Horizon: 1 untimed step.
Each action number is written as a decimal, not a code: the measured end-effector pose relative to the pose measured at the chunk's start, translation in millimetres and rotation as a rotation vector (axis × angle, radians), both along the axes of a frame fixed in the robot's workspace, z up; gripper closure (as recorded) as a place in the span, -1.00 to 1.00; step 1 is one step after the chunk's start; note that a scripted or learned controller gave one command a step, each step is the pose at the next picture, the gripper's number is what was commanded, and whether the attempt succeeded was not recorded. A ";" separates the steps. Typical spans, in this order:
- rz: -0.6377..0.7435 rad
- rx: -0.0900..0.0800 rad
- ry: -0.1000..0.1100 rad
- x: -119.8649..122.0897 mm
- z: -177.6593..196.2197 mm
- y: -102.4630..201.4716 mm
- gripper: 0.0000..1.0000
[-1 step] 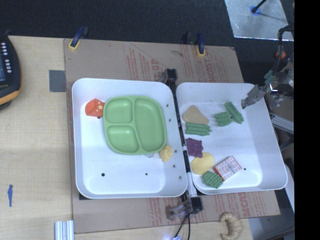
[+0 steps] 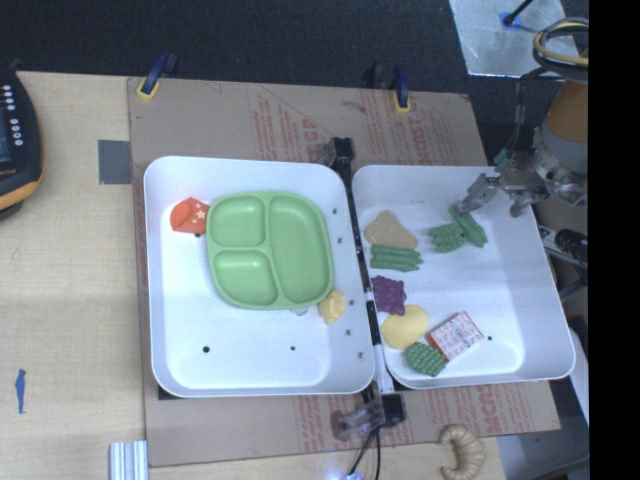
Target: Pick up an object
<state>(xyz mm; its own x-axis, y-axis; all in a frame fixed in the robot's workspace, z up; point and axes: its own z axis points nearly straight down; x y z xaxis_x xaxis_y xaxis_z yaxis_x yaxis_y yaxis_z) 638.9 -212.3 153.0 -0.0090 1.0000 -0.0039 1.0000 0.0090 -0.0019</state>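
Note:
My gripper (image 2: pixel 500 199) hangs over the far right part of the right bin (image 2: pixel 530 298), fingers spread open and nothing between them. Its left finger (image 2: pixel 479 194) is just above a dark green vegetable toy (image 2: pixel 458 233). The same bin holds a tan piece (image 2: pixel 388 232), a green bean pod (image 2: pixel 396 259), a purple toy (image 2: pixel 387 293), a yellow toy (image 2: pixel 404 326), a red-and-white packet (image 2: pixel 457 335) and a green knobbly piece (image 2: pixel 425 359).
The left bin (image 2: pixel 180 348) holds a green divided plate (image 2: pixel 270 249), a red toy (image 2: pixel 189 215) at its left and a small yellow piece (image 2: pixel 331 307). A black controller (image 2: pixel 15 148) lies at the far left. A tan curled item (image 2: pixel 463 451) lies below the bins.

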 end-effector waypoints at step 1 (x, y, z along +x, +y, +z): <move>-0.001 0.003 0.005 1.1 -36.6 13.0 -1.00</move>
<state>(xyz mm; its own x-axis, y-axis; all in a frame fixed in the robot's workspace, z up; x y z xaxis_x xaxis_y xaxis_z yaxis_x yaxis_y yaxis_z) 640.1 -199.3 116.4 -0.0080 1.0000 -0.0005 0.9999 0.0080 -0.0064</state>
